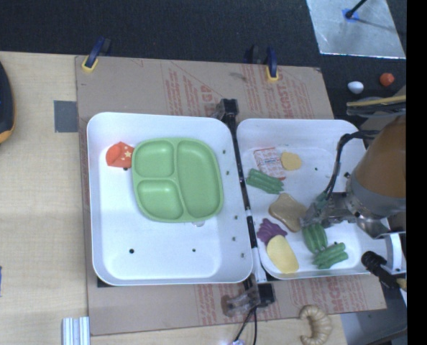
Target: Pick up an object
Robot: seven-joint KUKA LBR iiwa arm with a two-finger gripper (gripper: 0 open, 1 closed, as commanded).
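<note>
one gripper (318,213) low over green toy beans (315,237)
grip state unclear; beans look light, slick: pinch mid-pod.

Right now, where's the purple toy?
The purple toy lies in the right bin, at its left wall, between the tan bread slice and the yellow piece.
</note>
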